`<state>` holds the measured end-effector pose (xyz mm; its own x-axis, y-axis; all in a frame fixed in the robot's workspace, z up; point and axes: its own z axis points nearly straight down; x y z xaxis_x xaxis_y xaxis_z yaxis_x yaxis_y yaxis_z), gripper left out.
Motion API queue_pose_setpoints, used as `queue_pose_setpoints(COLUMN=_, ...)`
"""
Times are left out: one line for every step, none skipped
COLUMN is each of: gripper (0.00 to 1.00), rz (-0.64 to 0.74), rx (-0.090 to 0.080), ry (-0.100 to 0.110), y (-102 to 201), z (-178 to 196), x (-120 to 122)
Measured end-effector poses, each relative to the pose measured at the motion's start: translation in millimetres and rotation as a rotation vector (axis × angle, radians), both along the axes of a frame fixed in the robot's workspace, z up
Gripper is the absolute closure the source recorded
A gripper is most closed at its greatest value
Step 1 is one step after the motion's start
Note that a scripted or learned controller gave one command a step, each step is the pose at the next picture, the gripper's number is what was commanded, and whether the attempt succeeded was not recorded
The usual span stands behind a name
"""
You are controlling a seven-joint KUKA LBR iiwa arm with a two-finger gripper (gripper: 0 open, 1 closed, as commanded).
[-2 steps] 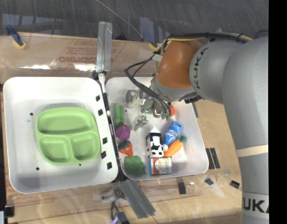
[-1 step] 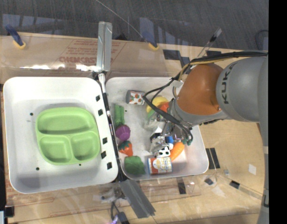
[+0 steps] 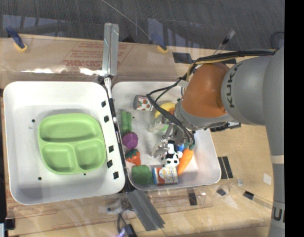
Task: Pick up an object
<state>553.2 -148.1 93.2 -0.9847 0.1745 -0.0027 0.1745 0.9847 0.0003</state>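
My gripper [image 3: 166, 144] hangs low in the right bin [image 3: 211, 167], under the orange wrist band. Its metal fingers sit just above a black-and-white cow toy [image 3: 171, 158], with an orange carrot [image 3: 185, 161] and a blue piece beside it. Close by lie a purple toy [image 3: 130, 140], a green cylinder [image 3: 126, 120], a red-orange toy [image 3: 133, 156], a green lump [image 3: 141, 174], a small labelled can [image 3: 165, 175], a yellow toy [image 3: 166, 107] and a small tin [image 3: 142, 103]. No object visibly sits between the fingers.
The left bin [image 3: 13, 147] holds a green divided tray [image 3: 71, 142]. A metal bar [image 3: 110, 51] stands between the bins at the back. Cables run from the arm across the right bin's far side.
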Motion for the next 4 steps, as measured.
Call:
queue_pose_setpoints(gripper=0.00, rz=-0.143, rx=0.000, ry=0.000, y=-8, z=4, x=48)
queue_pose_setpoints(gripper=0.00, rz=-0.182, rx=0.000, ry=0.005, y=-13, z=-2, x=6)
queue_pose_setpoints(gripper=0.00, rz=-0.303, rx=0.001, ry=-0.022, y=-6, z=4, x=-42)
queue_pose_setpoints(gripper=0.00, rz=-0.484, rx=0.002, ry=0.002, y=38, z=-1, x=-25)
